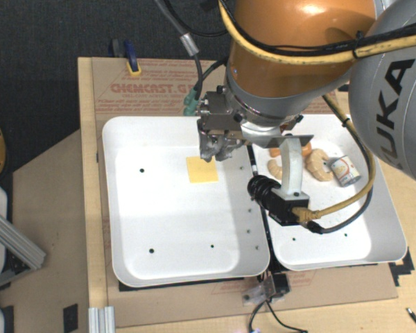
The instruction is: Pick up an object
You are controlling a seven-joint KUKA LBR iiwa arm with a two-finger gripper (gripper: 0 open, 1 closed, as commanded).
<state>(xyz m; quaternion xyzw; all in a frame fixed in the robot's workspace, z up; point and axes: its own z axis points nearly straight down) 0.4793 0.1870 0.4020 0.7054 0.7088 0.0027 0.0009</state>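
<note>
A flat square (202, 170) lies in the left bin (125, 207), beneath the tool (213, 148).

Two shallow white bins sit side by side on a brown board. In the left bin (166, 241), a flat yellow square (202, 170) lies toward the 1 o'clock corner. The gripper (213, 148) hangs right at the square's upper edge, seemingly just above it, though contact is hard to judge. The arm (298, 40), grey with an orange band, fills the 1 o'clock part of the view. In the right bin (347, 245), partly under the arm, lie an orange piece (296, 143), pale tan pieces (317, 164) and a small can (344, 170), close together.
</note>
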